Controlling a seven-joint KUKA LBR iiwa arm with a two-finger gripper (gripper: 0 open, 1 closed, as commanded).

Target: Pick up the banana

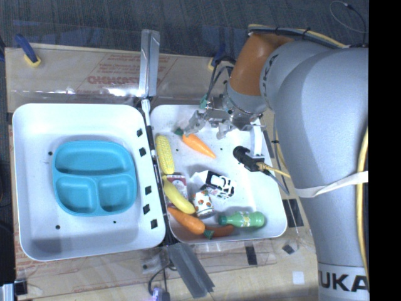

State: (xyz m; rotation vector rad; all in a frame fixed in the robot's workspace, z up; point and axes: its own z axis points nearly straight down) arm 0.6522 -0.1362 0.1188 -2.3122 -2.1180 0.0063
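Tool (216, 123) observed over the far end of the right bin (266, 196). Whether it is wide or narrow cannot be told from this angle; nothing is seen held in it.

Count, right bin:
- 1 banana (178, 196), yellow, lying flat. It is located well apart from the tool, down-view and to the view's left of it, along the bin wall shared with the left bin (31, 168).
- 1 corn cob (165, 154), between the tool and the banana, just up-view of the banana.
- 2 carrots: the first carrot (199, 145) just beside the tool on its down-view side, contact not resolvable; the second carrot (186, 221) just beyond the banana, farther from the tool.
- 1 green bottle (243, 219), on its side, straight down-view of the tool at the near wall.
- 1 small can (202, 202), just beside the banana.
- 1 black-and-white item (219, 185), identity not resolved.

Count, left bin: 1 blue tray (94, 175) with 3 compartments, far to the view's left of the tool.

2 bins are recorded on the tabletop (75, 68).
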